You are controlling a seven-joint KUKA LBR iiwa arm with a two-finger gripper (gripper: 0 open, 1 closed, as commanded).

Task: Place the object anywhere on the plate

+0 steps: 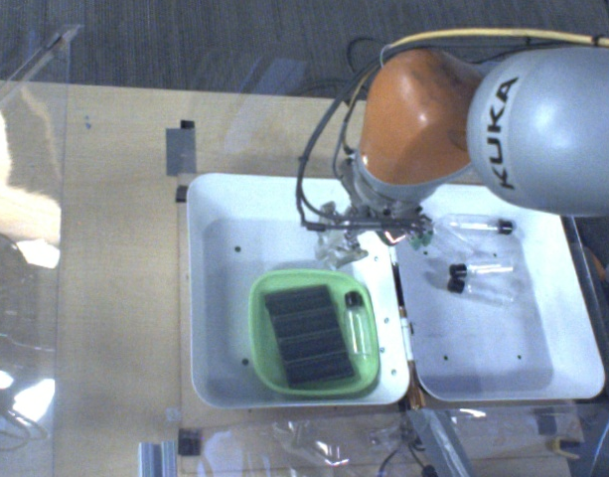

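Wooden bench point(95, 296) under grey carpeted floor at top; two white bins side by side. Left bin point(220, 366) holds a green plate point(262, 366), rounded-square, carrying a dark ribbed block point(306, 336) laid diagonally. A clear vial point(357, 324) with a dark cap lies on the plate's right side, just beside the block, cap toward the far edge. Right bin point(572, 366): two more clear tubes with dark caps, one point(478, 274) near centre, another point(473, 228) toward the far wall. Gripper point(342, 249) hangs above the left bin's far right area, near the plate's far rim, under the orange wrist band point(413, 117); finger opening and any load: cannot tell
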